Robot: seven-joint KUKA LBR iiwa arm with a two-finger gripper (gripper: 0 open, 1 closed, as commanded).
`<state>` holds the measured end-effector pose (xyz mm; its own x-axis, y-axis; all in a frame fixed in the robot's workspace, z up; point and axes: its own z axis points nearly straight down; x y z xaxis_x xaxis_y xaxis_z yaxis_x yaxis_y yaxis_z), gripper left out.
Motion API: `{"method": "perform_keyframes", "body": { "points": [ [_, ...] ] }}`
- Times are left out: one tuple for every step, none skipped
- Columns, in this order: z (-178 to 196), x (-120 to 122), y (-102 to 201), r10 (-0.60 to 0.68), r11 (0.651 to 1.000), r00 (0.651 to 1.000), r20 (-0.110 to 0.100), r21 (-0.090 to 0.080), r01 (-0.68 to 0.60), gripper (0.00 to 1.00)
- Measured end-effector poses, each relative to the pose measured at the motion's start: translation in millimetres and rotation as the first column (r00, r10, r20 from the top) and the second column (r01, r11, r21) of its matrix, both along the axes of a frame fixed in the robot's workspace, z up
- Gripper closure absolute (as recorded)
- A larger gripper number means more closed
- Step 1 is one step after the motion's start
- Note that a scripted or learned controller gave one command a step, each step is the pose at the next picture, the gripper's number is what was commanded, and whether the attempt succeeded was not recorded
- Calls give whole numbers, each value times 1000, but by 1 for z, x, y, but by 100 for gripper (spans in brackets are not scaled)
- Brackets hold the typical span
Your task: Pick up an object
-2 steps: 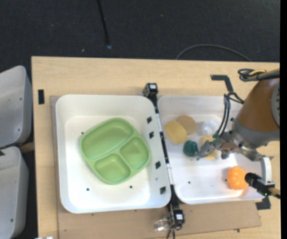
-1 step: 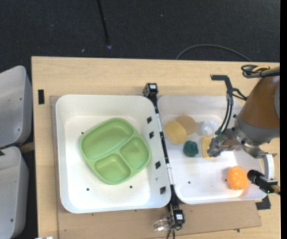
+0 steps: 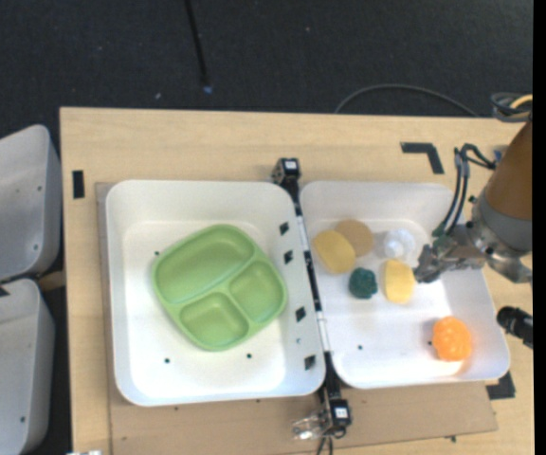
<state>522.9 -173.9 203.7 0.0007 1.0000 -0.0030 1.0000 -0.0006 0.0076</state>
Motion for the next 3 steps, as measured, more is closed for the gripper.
{"method": "perform_keyframes", "body": {
  "points": [
    [41, 2, -2, 3, 1000, 1000, -1, 0, -3, 100],
    [50, 18, 49, 7, 1000, 1000, -4, 3, -7, 100],
    [41, 37, 106, 8, 1000, 1000, -5, 3, -8, 100]
  ]
}}
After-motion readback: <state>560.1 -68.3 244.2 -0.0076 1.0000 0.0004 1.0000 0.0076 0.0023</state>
